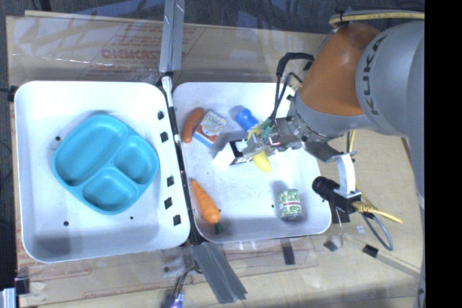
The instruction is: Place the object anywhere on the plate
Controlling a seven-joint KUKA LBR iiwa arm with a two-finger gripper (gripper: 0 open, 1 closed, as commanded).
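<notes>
On a tabletop with two white bins, the blue plate sits in the left bin. In the right bin, the pincer hangs over a yellow object; its grip cannot be told. Nearby lie two carrots, a blue bottle and a green can.

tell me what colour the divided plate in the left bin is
Light blue plate, seen in the camera view.

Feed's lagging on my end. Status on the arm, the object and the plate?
Gripper low in right bin, over yellow item; grasp unconfirmed. Blue plate in left bin, bare. Carrot, can, sausage lie nearby.
</notes>
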